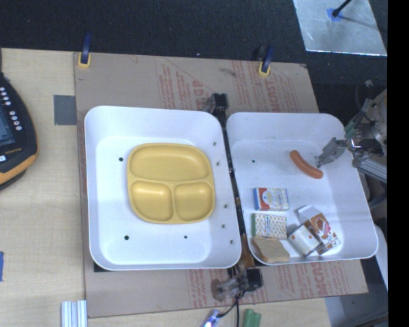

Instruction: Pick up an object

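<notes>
In the right bin (259, 131) lie a toy sausage (305, 163), two small printed boxes (270, 198) (269, 224), a slice of toast (270, 249), a white cup-like piece (302, 240) and a brown-and-white packet (321, 228). My gripper (334, 150) hangs at the bin's right edge, just right of the sausage, with nothing seen between its fingers. The arm behind it runs off the view's right side.
The left bin (102, 182) holds a yellow three-compartment plate (170, 182). A teach pendant (5, 133) lies on the bench at far left. Clamps (85, 52) (264, 60) pin the cardboard sheet at the back, and a connector (219, 103) sits between the bins.
</notes>
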Robot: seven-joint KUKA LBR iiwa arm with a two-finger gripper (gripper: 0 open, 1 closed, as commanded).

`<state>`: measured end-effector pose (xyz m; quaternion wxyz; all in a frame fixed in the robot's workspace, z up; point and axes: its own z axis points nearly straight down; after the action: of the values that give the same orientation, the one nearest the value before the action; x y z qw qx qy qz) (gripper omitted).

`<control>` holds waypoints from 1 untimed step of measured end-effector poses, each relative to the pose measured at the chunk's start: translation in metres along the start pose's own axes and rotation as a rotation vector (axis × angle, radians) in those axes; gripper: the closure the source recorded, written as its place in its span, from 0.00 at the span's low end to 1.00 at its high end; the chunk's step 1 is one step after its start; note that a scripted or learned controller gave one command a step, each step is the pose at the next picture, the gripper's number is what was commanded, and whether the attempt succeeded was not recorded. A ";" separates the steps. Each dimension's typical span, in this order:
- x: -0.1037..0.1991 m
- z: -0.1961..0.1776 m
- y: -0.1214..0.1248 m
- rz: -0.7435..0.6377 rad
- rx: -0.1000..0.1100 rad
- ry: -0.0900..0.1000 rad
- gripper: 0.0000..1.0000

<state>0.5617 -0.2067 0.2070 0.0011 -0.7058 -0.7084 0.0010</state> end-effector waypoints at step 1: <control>-0.004 0.100 0.086 -0.001 0.002 0.000 0.00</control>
<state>0.6473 -0.2109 0.1071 0.0021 -0.7053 -0.7089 0.0017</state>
